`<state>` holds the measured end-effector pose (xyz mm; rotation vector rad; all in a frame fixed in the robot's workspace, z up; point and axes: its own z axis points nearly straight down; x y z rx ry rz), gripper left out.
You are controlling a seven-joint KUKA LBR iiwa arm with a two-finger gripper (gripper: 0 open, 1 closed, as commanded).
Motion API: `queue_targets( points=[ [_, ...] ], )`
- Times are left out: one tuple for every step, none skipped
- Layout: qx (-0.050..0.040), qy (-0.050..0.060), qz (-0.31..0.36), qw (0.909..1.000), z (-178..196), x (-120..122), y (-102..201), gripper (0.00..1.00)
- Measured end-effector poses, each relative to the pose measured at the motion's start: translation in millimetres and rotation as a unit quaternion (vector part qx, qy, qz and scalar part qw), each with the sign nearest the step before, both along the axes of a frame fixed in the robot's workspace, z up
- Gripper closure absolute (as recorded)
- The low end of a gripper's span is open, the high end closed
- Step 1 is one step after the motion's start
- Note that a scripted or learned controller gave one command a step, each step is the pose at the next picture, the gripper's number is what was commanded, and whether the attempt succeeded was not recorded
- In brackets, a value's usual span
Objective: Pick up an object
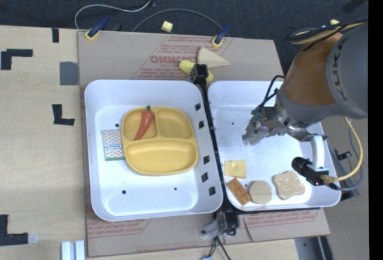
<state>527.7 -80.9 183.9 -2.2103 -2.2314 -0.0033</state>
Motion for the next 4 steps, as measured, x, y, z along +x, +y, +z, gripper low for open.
queue_targets(
  points=[
    [-0.0009,0.001,-0.004,1.0,0,-2,-5,0.0],
    [-0.0018,0.0,-0.003,1.0,-68,67,-17,0.0],
    [-0.0009,-0.002,-0.001,1.0,5,65,70,0.0],
    [-0.0021,0.002,-0.007,1.0,0,23,18,0.0]
  ],
)
